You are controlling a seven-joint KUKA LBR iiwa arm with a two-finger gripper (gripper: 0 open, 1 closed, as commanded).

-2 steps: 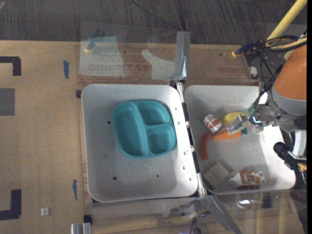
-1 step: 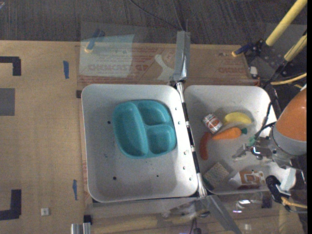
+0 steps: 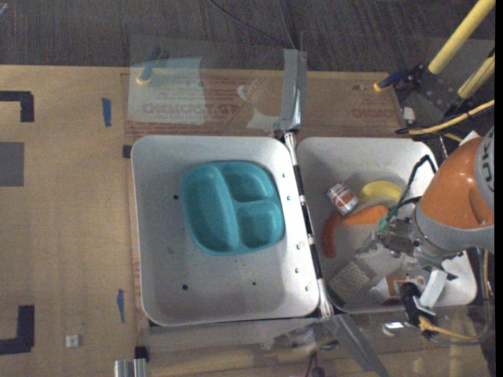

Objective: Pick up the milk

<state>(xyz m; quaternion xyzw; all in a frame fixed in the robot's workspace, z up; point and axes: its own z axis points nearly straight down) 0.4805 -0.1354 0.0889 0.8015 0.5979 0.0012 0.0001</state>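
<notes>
2 white bins sit side by side on a wooden bench [image 3: 63, 210]. An orange carrot [image 3: 365, 215] lies near the middle of the right bin [image 3: 354, 157], and it is a good thing to find the rest by. Just behind the carrot, toward the far wall, lies a yellow banana [image 3: 381, 188]. Next to the carrot's left tip and a bit farther back is a small silver can [image 3: 343, 198] with a red label. A long red pepper [image 3: 331, 238] lies at the carrot's left end and runs toward the front. In front of the carrot, near the front left corner of that bin, lies a flat grey box [image 3: 354, 277]. It may be the milk, but it is too blurry to be sure. It lies in the bin and nothing is lifting it. The gripper [image 3: 383, 242] hangs just in front of the carrot, between the carrot and the grey box. I cannot tell if it is open or closed, and I see nothing held in it. The grey and orange arm [image 3: 460, 199] is to the right of the carrot. Far to the left of the carrot, in the left bin [image 3: 157, 289], sits a blue-green plate [image 3: 233, 206] with 3 parts. Well behind the carrot, past the bins, are 2 yellow poles [image 3: 464, 26] and a clear plastic sheet [image 3: 204, 93].
</notes>
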